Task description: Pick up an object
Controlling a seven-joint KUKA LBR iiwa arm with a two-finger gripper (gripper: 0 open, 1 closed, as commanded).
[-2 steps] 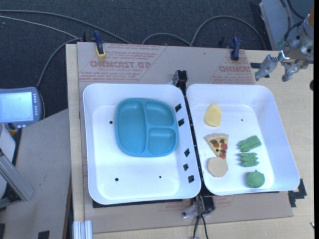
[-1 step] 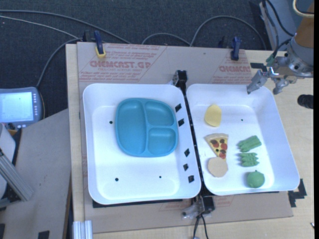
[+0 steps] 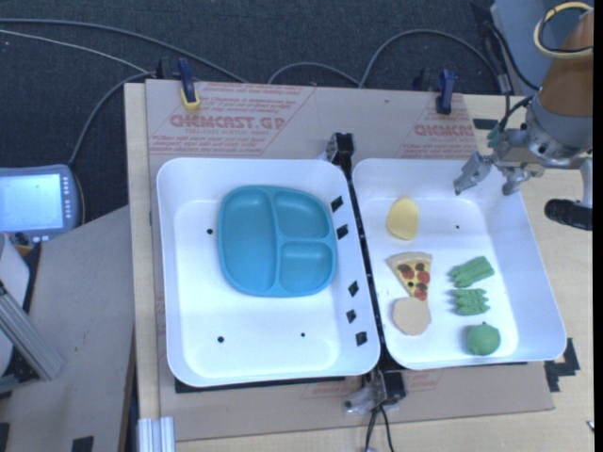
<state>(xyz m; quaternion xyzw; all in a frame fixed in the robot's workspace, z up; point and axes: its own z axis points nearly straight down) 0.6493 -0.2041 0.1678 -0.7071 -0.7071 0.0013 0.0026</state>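
Note:
My gripper [image 3: 490, 179] hangs open above the far right corner of the right bin [image 3: 528, 243], with nothing between its two spread fingers. Below it in that bin lie a yellow piece [image 3: 402, 217], a pizza slice [image 3: 413, 275], a tan round piece [image 3: 412, 316], two green leafy pieces [image 3: 470, 271] [image 3: 470, 300] and a green ball [image 3: 482, 338]. All of them lie apart from the gripper.
The left bin [image 3: 188, 328] holds a blue divided plate [image 3: 277, 240]. A black divider with clips [image 3: 351, 243] runs between the bins. Two blue clamps [image 3: 187, 81] [image 3: 444, 91] hold the cardboard at the back. A small screen [image 3: 34, 200] stands at the left.

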